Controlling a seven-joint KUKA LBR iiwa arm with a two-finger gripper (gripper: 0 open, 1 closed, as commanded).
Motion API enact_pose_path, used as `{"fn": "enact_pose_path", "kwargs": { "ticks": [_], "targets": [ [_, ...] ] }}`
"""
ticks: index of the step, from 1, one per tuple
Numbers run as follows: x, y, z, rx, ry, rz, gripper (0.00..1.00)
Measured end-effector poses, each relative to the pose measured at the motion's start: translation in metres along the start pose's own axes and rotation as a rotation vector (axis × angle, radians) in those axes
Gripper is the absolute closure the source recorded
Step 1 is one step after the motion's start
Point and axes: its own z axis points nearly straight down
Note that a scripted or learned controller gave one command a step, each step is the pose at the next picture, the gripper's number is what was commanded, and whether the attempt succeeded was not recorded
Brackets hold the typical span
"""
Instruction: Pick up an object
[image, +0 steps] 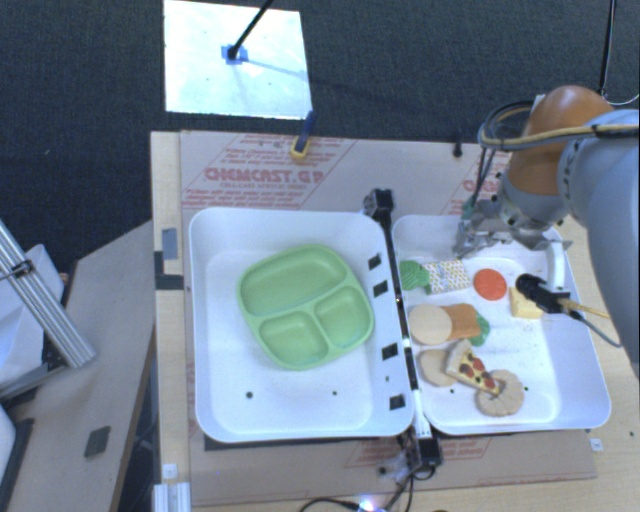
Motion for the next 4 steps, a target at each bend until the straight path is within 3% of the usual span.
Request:
{"fn": "enact_pose_path", "kwargs": {
  "ticks": [2,4],
  "targets": [
    [-0.002,0.003,-0.120,0.009,-0.001,0.003,1.00],
    [0.080,0.000,-0.132,0.013,0.001,0.001,1.00]
  ]
}}
